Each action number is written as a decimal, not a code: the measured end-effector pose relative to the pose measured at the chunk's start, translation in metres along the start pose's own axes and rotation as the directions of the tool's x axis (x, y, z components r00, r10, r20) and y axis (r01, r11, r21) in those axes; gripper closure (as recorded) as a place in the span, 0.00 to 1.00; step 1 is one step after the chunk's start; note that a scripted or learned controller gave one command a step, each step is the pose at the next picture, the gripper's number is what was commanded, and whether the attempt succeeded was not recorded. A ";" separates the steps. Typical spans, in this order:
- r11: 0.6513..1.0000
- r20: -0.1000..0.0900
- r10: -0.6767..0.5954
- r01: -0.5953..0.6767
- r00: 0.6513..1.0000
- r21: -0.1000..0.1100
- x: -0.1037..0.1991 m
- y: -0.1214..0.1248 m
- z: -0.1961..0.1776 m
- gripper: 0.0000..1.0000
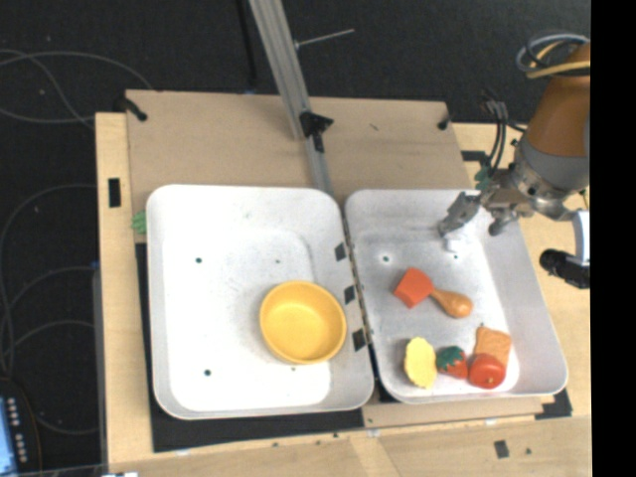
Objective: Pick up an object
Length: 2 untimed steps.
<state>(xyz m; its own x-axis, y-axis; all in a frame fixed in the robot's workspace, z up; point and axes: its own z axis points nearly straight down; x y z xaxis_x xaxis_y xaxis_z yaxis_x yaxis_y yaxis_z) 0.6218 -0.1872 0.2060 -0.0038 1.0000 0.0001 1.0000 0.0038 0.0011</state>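
Note:
My gripper (475, 220) hangs over the far right part of the right bin (397, 217), with its two fingers spread apart and nothing between them. Below it in the same bin lie an orange-red block with a tan handle (427, 293), a yellow corn-like piece (420, 362), a red tomato-like toy with a green bit (480, 369) and an orange piece (493, 342). These toys are all nearer the front of the bin than the gripper. A yellow bowl (301, 322) sits in the left bin (199, 237), near its front right.
A slanted metal pole (288, 68) rises from between the bins at the back. The arm's orange-banded wrist (556, 117) reaches in from the right. Cables lie on the dark floor to the left.

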 end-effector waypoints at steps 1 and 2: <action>1.000 0.001 -0.001 0.001 1.000 0.000 0.000 0.000 0.000 0.00; 1.000 0.003 0.003 -0.003 1.000 0.005 -0.002 0.001 0.063 0.00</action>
<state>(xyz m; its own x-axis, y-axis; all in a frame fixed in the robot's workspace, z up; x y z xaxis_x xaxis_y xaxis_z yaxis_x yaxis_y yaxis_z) 0.6229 -0.1893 0.1432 -0.0005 1.0000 -0.0031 1.0000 0.0005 -0.0041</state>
